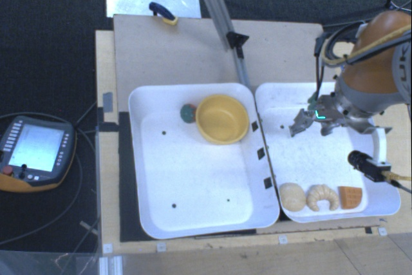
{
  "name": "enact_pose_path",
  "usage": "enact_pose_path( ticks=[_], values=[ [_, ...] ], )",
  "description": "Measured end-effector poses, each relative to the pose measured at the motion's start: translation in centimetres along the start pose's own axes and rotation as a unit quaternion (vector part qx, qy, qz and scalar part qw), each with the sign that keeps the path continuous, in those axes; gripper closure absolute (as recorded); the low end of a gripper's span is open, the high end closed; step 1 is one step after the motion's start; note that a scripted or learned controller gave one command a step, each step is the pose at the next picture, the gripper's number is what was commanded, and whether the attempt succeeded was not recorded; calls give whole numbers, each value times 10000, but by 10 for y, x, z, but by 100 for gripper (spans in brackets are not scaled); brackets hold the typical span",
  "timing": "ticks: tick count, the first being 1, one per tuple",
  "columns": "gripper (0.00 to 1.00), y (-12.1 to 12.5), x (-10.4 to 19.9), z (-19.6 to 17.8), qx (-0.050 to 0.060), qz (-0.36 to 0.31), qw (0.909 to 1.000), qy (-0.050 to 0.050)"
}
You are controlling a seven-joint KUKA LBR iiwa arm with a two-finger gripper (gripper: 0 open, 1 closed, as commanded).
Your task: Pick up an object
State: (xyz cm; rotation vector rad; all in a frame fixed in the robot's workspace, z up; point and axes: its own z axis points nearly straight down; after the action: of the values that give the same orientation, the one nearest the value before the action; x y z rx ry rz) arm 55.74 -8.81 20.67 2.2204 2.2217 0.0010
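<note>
Candidate objects in the right bin (386,203), lined up along its near edge: a pale round roll (291,196), a croissant-shaped piece (323,197) just beside it, and an orange wedge (350,196) next to that. Gripper (314,123) hangs over the same bin's upper middle, well apart from that row, fingers spread apart with nothing between them. Left bin (193,203) holds a yellow bowl (222,119) near its far edge, with a small dark green ball (187,113) touching the bowl's left side.
</note>
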Motion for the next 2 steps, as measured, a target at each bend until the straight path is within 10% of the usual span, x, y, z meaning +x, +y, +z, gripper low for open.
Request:
enact_pose_path(
  ticks=[2],
  values=[
    [0,-3,5,61,27,1,10000,2]
  ],
)
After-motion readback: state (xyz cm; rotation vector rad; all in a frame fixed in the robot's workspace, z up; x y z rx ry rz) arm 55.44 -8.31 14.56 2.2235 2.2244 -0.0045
